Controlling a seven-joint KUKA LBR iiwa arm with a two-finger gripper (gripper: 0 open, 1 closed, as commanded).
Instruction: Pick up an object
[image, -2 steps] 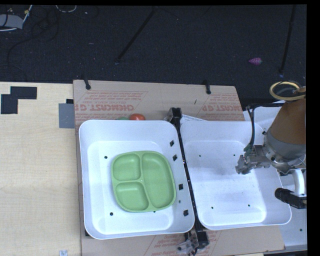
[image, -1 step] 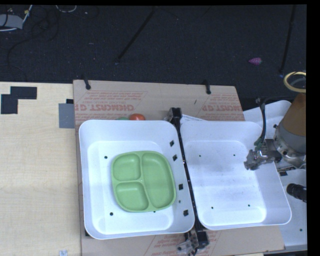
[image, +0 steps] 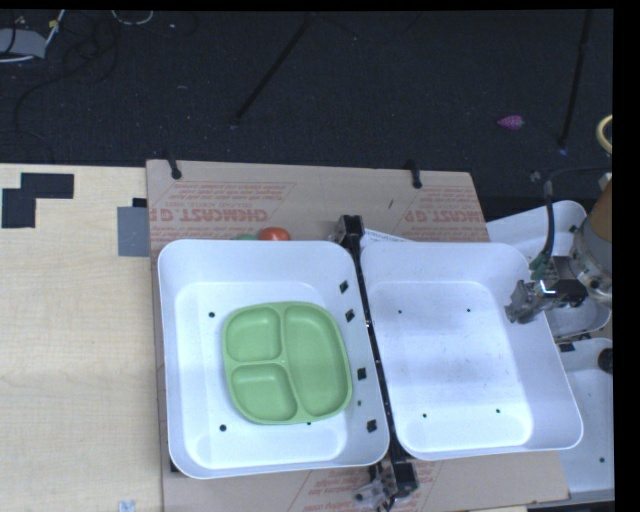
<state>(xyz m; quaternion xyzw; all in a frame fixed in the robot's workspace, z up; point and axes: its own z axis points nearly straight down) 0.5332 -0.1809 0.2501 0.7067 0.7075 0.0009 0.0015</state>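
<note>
Resting in the left bin (image: 190, 300), a green 3-compartment plate (image: 287, 362).

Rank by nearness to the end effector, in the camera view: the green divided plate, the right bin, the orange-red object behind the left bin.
End effector sits at the right bin's right rim.
1. Right bin, directly beneath it.
2. Green divided plate, in the left bin.
3. Orange-red object, behind the left bin's far rim.

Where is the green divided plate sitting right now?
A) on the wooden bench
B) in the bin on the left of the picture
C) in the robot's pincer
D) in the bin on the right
B: the green divided plate lies flat inside the left bin, far from the pincer at the right bin's edge.
</note>
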